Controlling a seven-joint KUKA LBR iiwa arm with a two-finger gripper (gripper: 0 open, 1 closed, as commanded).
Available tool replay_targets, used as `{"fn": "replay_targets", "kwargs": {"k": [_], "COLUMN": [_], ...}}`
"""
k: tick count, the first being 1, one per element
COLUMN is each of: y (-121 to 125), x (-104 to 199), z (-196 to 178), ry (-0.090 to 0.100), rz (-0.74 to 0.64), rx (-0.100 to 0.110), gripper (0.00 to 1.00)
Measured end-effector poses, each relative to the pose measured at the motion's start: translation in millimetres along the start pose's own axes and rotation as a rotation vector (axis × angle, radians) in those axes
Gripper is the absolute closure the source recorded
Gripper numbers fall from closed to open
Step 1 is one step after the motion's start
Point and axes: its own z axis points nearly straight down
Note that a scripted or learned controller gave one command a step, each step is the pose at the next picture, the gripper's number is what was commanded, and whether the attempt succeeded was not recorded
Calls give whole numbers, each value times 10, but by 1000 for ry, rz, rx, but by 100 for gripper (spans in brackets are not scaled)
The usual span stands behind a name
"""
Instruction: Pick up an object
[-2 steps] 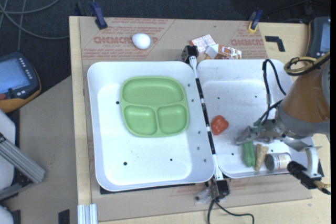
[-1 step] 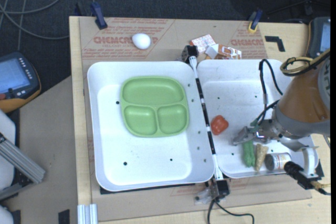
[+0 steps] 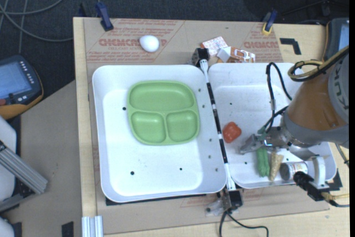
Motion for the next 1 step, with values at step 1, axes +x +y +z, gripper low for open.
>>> {"fn": "replay_targets", "kwargs": {"k": [1], "y": [3], "x": [-1], "z": [-96], "ry": [-1], "rz": [0], "rx": [-2], "gripper": [100]}}
